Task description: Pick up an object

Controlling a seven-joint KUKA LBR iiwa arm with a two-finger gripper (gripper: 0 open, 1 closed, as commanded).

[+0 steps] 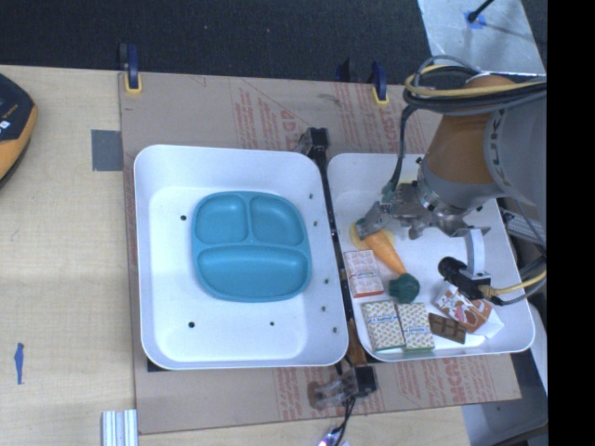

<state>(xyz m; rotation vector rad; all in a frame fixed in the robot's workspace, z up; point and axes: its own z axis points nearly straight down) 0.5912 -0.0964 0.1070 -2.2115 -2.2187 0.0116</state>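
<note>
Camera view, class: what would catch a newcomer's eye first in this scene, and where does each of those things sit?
The big blue three-compartment plastic plate stands out most, lying in the middle of the left white bin. Next comes the grey arm with its orange band, reaching in from the right over the right white bin. Its tool hangs just above an orange toy carrot among small cartons.

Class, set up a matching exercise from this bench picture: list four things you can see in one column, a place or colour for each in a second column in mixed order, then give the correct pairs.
Things
1. divided plate
2. carrot
3. two matching boxes
4. blue clamp

Descriptions
A. orange, in the right bin
B. at the cardboard's far left corner
C. blue, in the left bin
D. side by side at the right bin's near edge

Pairs: 1-C, 2-A, 3-D, 4-B
</note>
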